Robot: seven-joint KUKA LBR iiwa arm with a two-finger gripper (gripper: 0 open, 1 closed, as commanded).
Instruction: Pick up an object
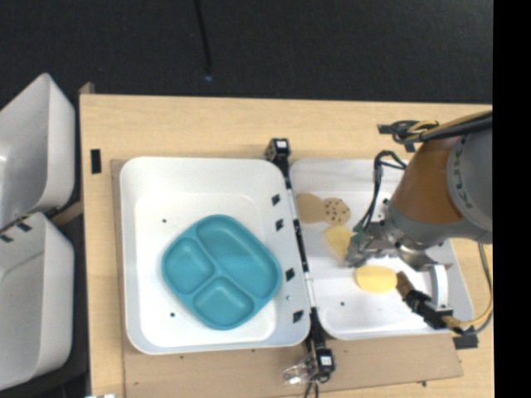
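The right bin (365, 326) holds a yellow oval object (375, 279), a pale yellow wedge-shaped piece (336, 239), a tan flat piece (311, 209) and a small brown cookie with dark dots (334, 210). My gripper (362, 249) hangs low in this bin, right beside the pale yellow piece and just above the yellow oval. The arm's orange band (423, 185) rises behind it. Nothing visibly sits between the fingers.
A blue divided plate (220, 269) lies in the left bin (137, 222). Black clips (277, 148) mark the seam between the bins. White containers (29, 148) stand off the bench at the far left. Cables (431, 305) trail near the right bin's lower corner.
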